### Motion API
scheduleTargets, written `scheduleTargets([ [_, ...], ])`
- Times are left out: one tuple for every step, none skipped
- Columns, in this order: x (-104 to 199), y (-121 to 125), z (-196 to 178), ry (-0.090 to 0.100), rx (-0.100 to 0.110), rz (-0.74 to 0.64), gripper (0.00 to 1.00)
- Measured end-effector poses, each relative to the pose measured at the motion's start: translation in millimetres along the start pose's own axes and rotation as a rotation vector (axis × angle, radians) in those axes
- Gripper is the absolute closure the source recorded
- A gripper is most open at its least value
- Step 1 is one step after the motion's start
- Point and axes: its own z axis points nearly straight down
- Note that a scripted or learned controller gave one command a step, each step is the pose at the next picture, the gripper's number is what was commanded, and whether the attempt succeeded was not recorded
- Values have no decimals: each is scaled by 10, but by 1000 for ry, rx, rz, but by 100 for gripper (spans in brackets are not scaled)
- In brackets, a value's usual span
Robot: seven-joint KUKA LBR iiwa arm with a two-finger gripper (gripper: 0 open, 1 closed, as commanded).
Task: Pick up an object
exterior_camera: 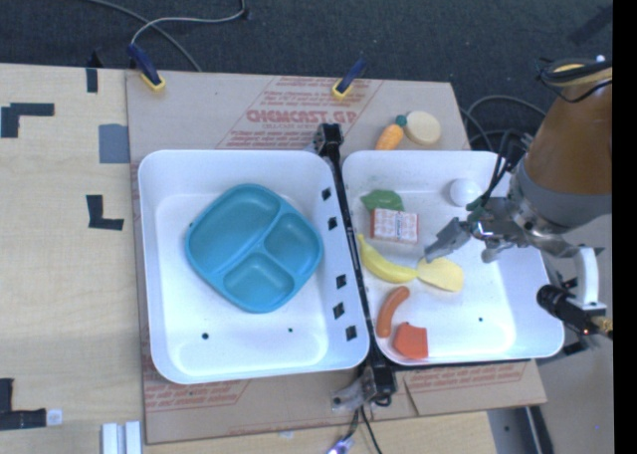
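Camera view — end effector (435, 246) low in right bin (498, 338), fingers slightly apart, holding nothing, tips just above pale yellow piece (442, 275), banana (384, 263) beside it, blue tray (255, 246) in left bin (169, 342).

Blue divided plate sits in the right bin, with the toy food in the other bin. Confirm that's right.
Not right. The camera view shows the blue divided plate in the left bin, not the right one. The toy food, such as the banana and the sausage, does lie in the other bin, the right bin.
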Motion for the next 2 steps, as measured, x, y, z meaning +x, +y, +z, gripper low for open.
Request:
scheduleTargets([
  [143, -7, 968, 1, 4, 1, 0],
  [183, 17, 1497, 0, -1, 1, 0],
])
